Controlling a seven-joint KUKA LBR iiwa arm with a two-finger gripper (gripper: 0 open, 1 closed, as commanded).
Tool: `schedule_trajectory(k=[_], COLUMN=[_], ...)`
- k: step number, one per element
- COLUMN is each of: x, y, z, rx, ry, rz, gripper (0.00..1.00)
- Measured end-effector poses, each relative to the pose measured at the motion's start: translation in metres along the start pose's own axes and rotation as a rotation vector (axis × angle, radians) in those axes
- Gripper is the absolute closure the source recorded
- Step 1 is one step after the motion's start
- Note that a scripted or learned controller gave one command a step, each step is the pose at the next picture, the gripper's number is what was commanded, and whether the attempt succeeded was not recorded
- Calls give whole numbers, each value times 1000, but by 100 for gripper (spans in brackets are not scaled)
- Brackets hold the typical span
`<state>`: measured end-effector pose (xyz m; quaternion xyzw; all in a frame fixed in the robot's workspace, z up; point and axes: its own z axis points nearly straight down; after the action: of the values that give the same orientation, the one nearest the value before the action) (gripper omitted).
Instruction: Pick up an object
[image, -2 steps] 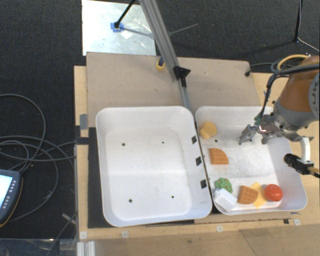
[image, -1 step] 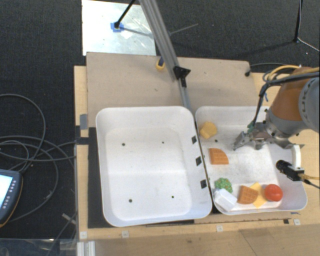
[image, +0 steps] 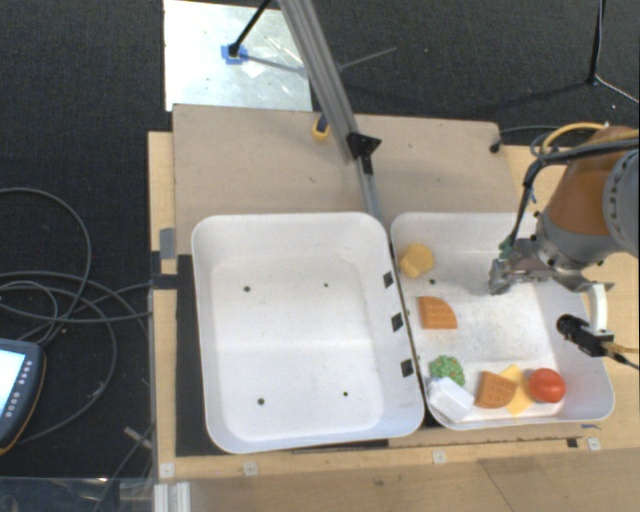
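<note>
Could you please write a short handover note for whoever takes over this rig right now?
Gripper: low over the right bin, near its back right; nothing seen held.
Right bin holds: yellow piece at back left, orange block mid-left, green item and white block at front left, orange wedge, yellow wedge and red tomato along the front.
Done: no pick yet.
Left: grasp and lift one object.

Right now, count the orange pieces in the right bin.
2: an orange wedge mid-bin near the divider, and an orange waffle piece at the front edge between the green item and tomato. None seems hidden.
</note>
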<state>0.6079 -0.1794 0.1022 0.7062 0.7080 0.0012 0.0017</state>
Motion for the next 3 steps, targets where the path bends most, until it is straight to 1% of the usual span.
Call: schedule_trajectory(k=[1, 2, 3], x=[2, 3, 3], y=[-1, -4, -2], z=[-45, -109, -157], rx=[-2, -4, -4], ry=[-1, -2, -2], rz=[-1, -2, -4], gripper=[100, 100, 100])
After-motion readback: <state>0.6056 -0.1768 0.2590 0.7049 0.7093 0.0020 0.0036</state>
